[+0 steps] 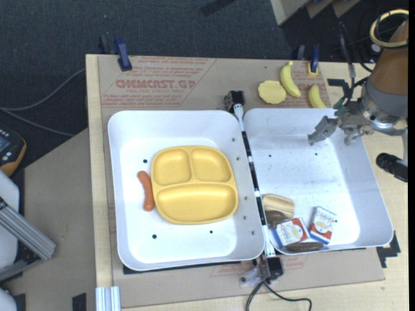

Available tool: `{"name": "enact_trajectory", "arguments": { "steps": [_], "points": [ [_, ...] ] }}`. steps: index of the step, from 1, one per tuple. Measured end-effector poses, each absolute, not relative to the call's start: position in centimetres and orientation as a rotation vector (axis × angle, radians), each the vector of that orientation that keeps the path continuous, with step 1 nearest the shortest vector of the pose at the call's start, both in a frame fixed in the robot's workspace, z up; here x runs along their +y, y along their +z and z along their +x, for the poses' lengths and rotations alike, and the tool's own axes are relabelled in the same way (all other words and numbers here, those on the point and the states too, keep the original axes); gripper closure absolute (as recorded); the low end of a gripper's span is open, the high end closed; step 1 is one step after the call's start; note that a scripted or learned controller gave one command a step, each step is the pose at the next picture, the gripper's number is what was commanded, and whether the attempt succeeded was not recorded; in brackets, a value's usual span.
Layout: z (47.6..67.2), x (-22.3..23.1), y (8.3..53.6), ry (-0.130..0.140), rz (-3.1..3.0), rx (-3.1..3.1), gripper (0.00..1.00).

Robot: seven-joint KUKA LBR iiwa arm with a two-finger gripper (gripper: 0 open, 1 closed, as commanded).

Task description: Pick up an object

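We find the gripper (337,129) with fingers spread apart, holding nothing, over the right bin (295,167); the small cartons (322,224) lie well below it.

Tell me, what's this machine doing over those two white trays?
A grey robot arm with an orange band reaches in from the right, and its hand hangs over the upper part of the right bin, with nothing seen in its grip. Its job is to pick something up. Small food packets and a piece of toy bread lie in that bin's near corner. The left bin holds a yellow divided plate and a toy sausage. Toy bananas sit outside on the bench.
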State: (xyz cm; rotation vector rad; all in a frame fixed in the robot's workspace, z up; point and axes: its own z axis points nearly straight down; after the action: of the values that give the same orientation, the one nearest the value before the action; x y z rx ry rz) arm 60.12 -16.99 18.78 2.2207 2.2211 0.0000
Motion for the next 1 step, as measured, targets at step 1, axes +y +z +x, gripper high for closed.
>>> {"name": "enact_trajectory", "arguments": {
  "steps": [1],
  "points": [
    [57.16, -17.37, 7.83, -0.007, 2.229, 2.226, 0.0]
  ]
}}
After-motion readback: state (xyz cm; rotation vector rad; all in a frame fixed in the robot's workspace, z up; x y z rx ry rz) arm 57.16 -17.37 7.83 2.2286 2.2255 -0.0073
